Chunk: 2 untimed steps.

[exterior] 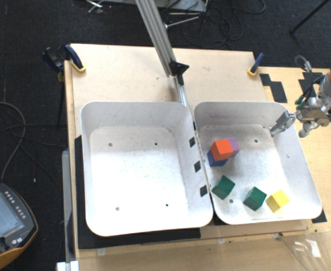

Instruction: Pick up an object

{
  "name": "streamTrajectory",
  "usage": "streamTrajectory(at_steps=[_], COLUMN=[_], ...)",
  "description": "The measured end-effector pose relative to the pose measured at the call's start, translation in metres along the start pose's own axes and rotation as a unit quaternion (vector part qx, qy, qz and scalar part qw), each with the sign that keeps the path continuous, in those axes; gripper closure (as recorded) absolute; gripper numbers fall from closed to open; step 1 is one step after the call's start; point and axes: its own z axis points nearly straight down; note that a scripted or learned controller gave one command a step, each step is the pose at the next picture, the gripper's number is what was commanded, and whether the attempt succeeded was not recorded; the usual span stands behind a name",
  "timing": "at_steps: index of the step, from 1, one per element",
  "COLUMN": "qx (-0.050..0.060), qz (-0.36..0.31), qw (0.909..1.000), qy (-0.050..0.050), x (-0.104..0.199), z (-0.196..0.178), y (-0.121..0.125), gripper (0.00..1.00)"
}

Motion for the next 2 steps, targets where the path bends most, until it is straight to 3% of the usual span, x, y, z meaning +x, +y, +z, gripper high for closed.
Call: streamTrajectory(at_steps=[1,2], qx=[0.002,-0.003], qz=[-0.001,-0.003], qw=[1.0,1.0], qy=[0.002,0.001], x=[0.053,0.11], z=[0.112,0.123], y=[0.029,0.078], gripper=[0.0,0.0])
